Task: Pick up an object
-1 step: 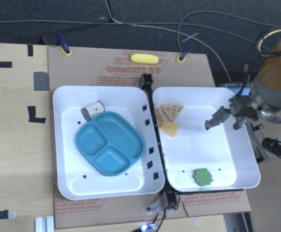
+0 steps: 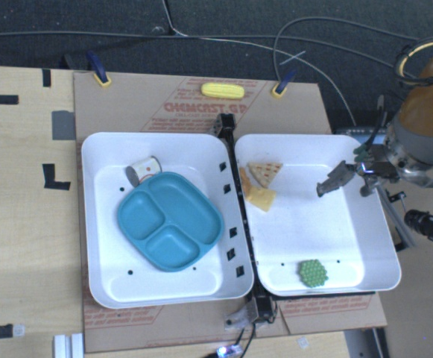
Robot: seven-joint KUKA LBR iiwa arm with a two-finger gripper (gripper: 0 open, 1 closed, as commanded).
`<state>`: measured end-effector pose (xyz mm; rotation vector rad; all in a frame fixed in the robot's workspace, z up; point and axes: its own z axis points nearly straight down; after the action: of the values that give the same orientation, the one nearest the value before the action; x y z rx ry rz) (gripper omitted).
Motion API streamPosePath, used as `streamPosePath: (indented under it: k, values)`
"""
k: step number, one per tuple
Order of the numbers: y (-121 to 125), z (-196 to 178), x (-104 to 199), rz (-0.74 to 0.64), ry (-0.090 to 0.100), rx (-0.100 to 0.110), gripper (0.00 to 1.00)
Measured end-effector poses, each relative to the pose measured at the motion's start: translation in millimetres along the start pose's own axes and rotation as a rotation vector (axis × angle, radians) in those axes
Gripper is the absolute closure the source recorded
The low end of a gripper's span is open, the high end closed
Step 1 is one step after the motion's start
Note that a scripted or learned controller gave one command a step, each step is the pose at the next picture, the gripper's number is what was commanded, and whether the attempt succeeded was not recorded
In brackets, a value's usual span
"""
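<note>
My gripper (image 2: 348, 183) hangs over the right side of the right bin (image 2: 365, 274), its two dark fingers spread apart with nothing between them. A tan wedge-shaped piece (image 2: 264, 172) and a yellow block (image 2: 258, 197) lie at the right bin's left wall. A green bumpy ball (image 2: 313, 273) rests near that bin's front edge. In the left bin (image 2: 100, 215) a blue sectioned tray (image 2: 170, 221) lies flat, with a small white cup (image 2: 143, 170) on its side just behind it.
A yellow banana-shaped object (image 2: 222, 91) lies on the cardboard behind the bins. Two clamps (image 2: 99, 71) hold the cardboard's back edge. Cables run over the dark backdrop, and the arm's grey and orange body (image 2: 417, 125) stands at the right.
</note>
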<state>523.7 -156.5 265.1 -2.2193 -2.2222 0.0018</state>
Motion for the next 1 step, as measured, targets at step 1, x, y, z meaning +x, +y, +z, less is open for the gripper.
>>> streamPosePath:
  k: [1]
  values:
    - [-7.1,47.8,5.9,0.0,0.001,0.004,0.0]
